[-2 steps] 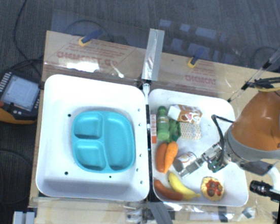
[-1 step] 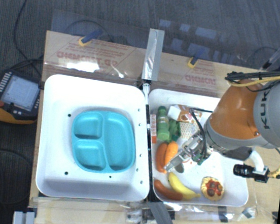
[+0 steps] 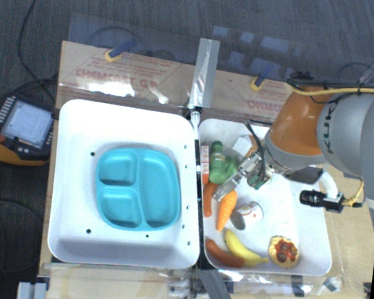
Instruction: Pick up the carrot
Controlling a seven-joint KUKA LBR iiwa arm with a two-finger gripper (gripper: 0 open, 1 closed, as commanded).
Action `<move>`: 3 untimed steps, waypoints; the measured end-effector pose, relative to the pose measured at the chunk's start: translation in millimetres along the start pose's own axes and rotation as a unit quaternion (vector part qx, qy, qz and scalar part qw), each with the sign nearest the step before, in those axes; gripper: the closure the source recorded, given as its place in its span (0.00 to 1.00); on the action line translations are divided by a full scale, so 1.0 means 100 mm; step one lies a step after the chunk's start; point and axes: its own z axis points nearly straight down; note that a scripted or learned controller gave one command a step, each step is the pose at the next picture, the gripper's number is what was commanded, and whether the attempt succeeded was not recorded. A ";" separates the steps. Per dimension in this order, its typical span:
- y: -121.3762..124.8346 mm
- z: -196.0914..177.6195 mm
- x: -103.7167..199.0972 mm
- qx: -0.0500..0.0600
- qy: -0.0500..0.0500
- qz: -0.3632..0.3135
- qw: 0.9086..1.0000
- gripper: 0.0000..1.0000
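Red lettering runs along the cardboard sheet (image 3: 125, 76) in the upper part of the frame — upside down and too blurred to read.

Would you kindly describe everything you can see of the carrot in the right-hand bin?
The carrot is a small orange cone, smooth and toy-like, lying on the floor of the right bin near its left side. Its broad end points up toward the gripper, which sits right at that end; its tip points down toward the banana. A second thin orange piece lies just to its left. Whether the carrot is gripped cannot be told.
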 end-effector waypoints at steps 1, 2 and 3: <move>0.02 -0.11 -0.01 -0.002 -0.001 0.000 1.000 1.00; 0.02 -0.11 -0.01 -0.002 -0.001 0.000 1.000 0.00; -0.21 -0.02 0.31 -0.002 -0.003 0.137 0.991 0.00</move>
